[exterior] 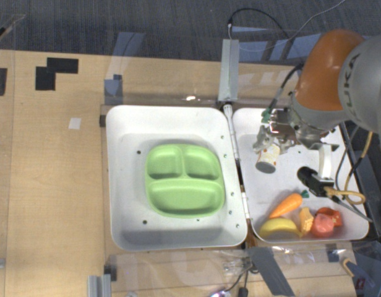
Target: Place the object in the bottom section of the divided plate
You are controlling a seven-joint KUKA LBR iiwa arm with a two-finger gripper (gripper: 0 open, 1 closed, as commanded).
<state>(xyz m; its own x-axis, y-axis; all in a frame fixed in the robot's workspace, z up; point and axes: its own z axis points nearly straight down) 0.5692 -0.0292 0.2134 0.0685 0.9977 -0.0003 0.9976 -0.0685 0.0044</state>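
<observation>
The claw [274,135] was seen low over the far left part of the right shallow white bin [255,193], with a small pale cylindrical object [266,158] directly at its tip. Whether the claw was open, closed or gripping that object could not be told. The pick-up step was judged to be in hand, the carry not yet begun. The green three-section plastic plate [147,177] was set in the middle of the left shallow white bin [125,166], its wide near section [184,197] bare and open from above. For the next move, a secure hold was judged to be needed first. After that came a lift high enough to clear the raised rims where the two bins met, then a leftward and nearward pass to the wide section. An orange toy carrot [286,205], a yellow toy banana [280,227] and a red toy fruit [326,221] were grouped at the near edge of the right bin, well apart from the claw. Open bin floor lay all round the plate, and the wooden tabletop [54,166] to the left was bare.
</observation>
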